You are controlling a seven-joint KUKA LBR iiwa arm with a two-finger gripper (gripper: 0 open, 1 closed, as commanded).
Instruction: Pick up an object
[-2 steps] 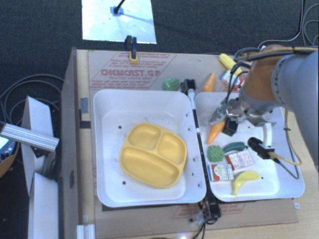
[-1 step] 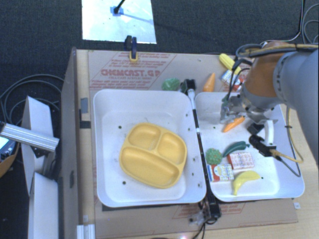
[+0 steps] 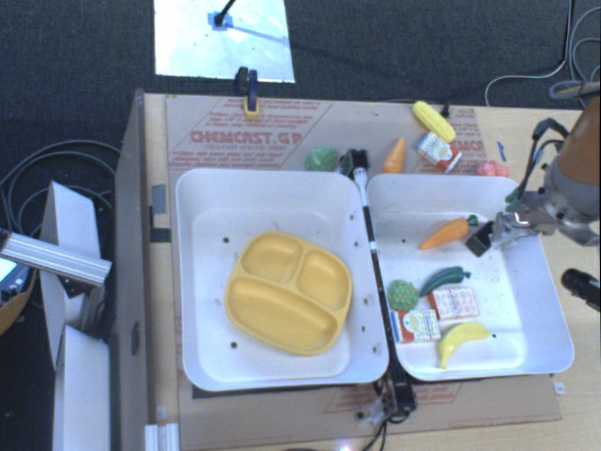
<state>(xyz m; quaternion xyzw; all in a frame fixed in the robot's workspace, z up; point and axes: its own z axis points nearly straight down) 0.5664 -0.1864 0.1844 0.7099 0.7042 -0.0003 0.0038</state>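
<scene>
The arm is cut off at the right edge, and the hand (image 3: 486,237) is small and dark, so I cannot tell if it is open, shut or touching anything. It hangs over the right bin (image 3: 545,289), just beside the leafy end of the orange carrot (image 3: 445,234), with the green cucumber (image 3: 444,278), the little red-and-white box (image 3: 455,303), the broccoli (image 3: 403,295) and the yellow banana (image 3: 460,340) lower down in the same bin. The left bin (image 3: 202,252) holds a yellow tray (image 3: 289,291), and more toy food lies on the table (image 3: 282,130) behind the bins
</scene>
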